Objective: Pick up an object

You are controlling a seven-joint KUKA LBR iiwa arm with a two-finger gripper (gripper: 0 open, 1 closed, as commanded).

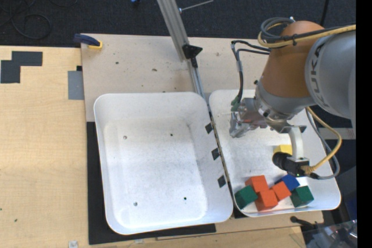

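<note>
My gripper point(237, 126) hangs over the far left part of the right bin point(251, 155), above bare white floor, with nothing visibly in it. The blocks lie in a cluster at the bin's near end: a green block point(246, 195), an orange block point(264, 192), a second orange block point(282, 190), a blue block point(291, 182) and another green block point(302, 196). A yellow block point(282, 149) lies apart, to the right of the gripper and partly behind the arm's cable. The gripper is well clear of the cluster, toward the far side.
The left bin point(102, 108) sits beside the right one, sharing a divider with black clips point(215, 153). A slanted aluminium bar point(170, 6) rises behind the bins. A blue and yellow clamp point(88, 40) lies at the bench's back left. The grey arm point(308, 75) covers the right bin's far right.
</note>
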